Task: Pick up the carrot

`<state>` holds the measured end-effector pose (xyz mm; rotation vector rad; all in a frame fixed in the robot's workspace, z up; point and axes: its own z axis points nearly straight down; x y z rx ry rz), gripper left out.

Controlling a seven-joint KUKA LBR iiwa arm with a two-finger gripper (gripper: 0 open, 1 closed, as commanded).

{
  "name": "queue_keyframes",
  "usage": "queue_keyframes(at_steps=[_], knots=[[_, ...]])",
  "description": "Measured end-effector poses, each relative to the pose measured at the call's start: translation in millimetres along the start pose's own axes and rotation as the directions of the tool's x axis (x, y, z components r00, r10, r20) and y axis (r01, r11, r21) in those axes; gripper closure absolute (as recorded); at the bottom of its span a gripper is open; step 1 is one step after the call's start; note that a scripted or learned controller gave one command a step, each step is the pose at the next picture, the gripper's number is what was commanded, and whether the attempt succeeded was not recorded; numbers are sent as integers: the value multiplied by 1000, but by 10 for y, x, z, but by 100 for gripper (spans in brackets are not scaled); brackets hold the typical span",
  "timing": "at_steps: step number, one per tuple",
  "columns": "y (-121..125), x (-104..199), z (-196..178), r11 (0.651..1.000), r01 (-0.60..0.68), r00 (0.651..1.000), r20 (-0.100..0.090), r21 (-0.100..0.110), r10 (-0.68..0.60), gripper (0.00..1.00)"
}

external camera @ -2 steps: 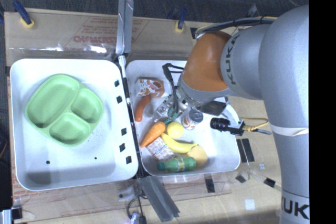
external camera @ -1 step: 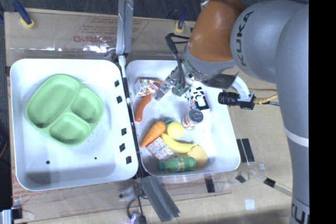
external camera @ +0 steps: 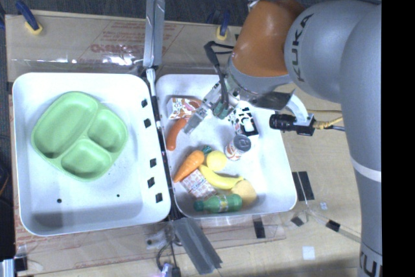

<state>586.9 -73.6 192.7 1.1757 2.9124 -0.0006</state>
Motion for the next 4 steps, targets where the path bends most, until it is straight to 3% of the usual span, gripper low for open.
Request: queue_keyframes(at_steps=[1,2,3,4], knots=[[-519,35,424,969,247,969,-2,1,-247,0],[-866,587,924,943,334,942,24,-7,-333,0],[-853,544,798,942,336,941,38,-8,-335,100],[-534,1000,-397,915,404,915,2,-1,-404,100]])
